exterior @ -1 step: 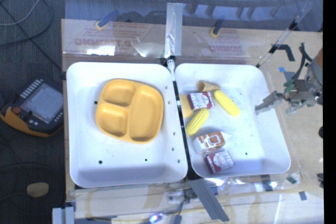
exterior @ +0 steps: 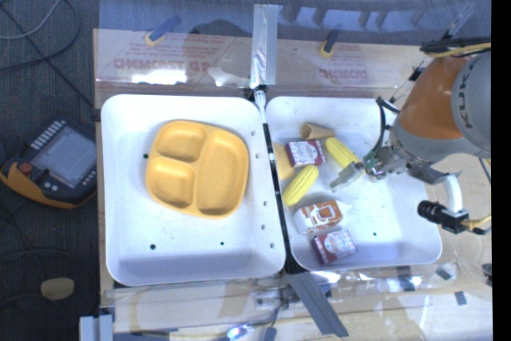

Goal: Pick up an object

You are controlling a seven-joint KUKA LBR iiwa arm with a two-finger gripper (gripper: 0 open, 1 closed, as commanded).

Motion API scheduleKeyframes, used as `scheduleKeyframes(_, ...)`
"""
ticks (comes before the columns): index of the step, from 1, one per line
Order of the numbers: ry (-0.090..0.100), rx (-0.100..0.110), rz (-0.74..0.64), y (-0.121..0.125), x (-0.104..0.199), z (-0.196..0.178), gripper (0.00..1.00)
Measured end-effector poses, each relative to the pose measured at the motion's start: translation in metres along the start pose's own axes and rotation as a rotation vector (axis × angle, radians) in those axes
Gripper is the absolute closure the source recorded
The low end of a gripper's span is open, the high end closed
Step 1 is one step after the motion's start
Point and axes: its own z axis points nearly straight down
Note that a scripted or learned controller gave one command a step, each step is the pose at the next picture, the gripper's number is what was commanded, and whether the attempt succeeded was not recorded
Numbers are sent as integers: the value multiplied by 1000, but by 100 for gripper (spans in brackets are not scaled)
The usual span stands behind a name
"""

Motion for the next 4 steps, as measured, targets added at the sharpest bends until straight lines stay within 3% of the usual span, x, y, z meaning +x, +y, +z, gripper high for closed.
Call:
scheduleKeyframes(1,7,5,2,-1,1,-4,100)
scheduleKeyframes(2,-3,1,-78,-23,17,-17,100)
scheduleKeyframes(3,-12,-9,-221,16,3,10,100)
scheduleKeyframes(4,-6,-1,-114,75,27,-94,100)
